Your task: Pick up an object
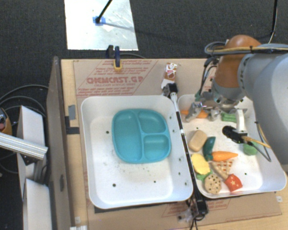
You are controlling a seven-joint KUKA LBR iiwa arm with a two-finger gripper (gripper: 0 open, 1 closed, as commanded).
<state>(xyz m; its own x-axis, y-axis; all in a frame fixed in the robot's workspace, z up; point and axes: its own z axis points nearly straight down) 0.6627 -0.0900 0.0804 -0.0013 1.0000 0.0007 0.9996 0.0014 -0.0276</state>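
While the gripper (206,109) was lowered into the far end of the right bin (275,178), no object could be seen raised off the floor of that bin, so the pick was judged as not yet accomplished. Whether the jaws were spread or pressed together could not be told, since the wrist and its fittings were seen from above and the tips were lost among them. An orange piece (200,115) was seen just beside the gripper, partly covered by it; it was taken as the likeliest target, though a grasp on it could not be confirmed. The other candidates were left lying nearer the front of the same bin: a beige block (198,140), a carrot (224,156), a yellow piece (200,164), a cookie (212,183) and a red piece (233,182). The teal divided tray (140,135) was seen alone in the left bin (102,185). A closing of the grip and a lift were judged as remaining.
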